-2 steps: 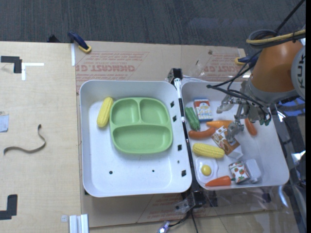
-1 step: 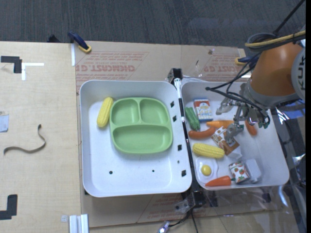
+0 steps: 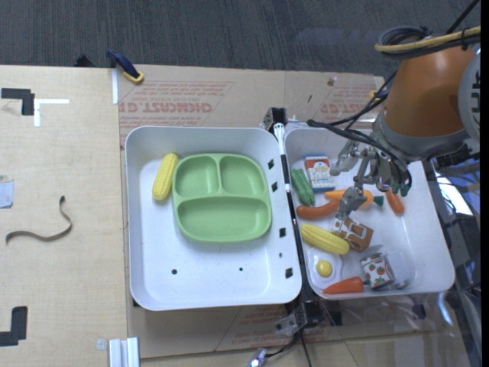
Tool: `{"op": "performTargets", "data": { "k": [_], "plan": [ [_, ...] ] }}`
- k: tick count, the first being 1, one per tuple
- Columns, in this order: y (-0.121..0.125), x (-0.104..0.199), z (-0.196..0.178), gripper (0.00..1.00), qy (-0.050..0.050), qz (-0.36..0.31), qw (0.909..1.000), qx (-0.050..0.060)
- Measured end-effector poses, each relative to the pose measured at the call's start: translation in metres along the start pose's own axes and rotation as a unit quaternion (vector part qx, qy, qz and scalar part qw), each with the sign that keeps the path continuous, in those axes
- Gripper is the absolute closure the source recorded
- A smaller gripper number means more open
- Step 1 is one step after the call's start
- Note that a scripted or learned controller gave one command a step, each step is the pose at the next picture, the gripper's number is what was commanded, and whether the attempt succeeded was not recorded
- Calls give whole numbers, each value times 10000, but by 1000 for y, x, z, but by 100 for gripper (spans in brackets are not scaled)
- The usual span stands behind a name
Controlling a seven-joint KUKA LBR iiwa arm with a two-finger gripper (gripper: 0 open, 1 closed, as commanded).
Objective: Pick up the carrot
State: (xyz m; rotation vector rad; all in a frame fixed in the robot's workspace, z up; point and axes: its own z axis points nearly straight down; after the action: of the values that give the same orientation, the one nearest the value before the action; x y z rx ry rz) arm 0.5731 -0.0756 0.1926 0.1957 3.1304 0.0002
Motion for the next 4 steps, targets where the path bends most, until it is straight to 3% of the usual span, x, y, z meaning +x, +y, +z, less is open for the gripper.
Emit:
{"op": "performTargets", "data": {
  "k": [1,2,3,4],
  "plan": [
    [-36,-27,77,0,-101,109,9999,-2],
    [-78,-29,99,0,-13,954,9954,8],
    [-32,-51,100,0,-6,1768,9842,6],
    [-81,-13,100,0,12,3339,9426,15]
  ]
}}
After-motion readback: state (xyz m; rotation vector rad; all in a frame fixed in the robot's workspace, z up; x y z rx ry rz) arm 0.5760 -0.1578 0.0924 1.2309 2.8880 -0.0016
